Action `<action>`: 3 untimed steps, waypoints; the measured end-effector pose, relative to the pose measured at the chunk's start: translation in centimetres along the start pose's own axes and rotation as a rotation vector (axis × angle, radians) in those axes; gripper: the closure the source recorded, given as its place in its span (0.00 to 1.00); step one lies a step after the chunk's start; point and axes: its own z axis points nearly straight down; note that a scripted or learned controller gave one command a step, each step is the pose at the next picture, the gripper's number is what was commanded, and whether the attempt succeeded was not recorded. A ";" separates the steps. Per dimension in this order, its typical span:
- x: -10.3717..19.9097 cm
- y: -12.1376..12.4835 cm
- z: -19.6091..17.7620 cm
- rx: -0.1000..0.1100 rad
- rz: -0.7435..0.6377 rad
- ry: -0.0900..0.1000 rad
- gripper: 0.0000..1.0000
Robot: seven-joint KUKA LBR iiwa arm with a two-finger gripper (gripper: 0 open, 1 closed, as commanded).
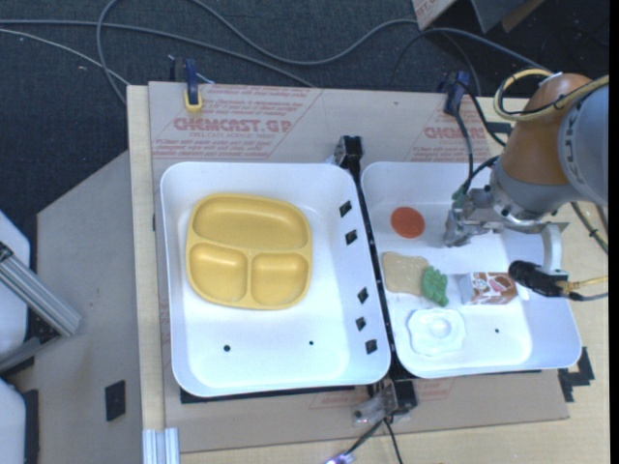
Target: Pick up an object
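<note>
1. Plywood bench (290,124) under a dark floor carries two shallow white bins side by side, with a black divider strip between them; the near edge of the board sits at the bottom of the camera view.
2. Nearest in the right bin (542,351) lies a white fried-egg toy (435,329), close to the near wall; that wall leaves little room for a finger on its near side.
3. A little farther sit a green leafy piece (434,285) overlapping a tan bread slice (403,269), and to their right a small printed packet (491,287); these crowd the bin's middle, so any grasp there risks nudging a neighbour.
4. Farther again, an orange-red disc (408,222) lies alone with bare white floor around it; it looks the easiest candidate.
5. The gripper (464,228) hangs low just right of the disc, near the far wall, nothing visible between its fingers; whether they stand wide or narrow cannot be told from here.
6. The step appears to be the approach, with no object taken yet; the next move likely calls for a short shift toward the disc, then a descent and a close.
7. The left bin (329,356) holds a yellow divided tray (250,249), well apart from the arm.
</note>
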 end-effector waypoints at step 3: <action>3.8 -0.8 -12.5 0.003 -0.005 0.002 1.00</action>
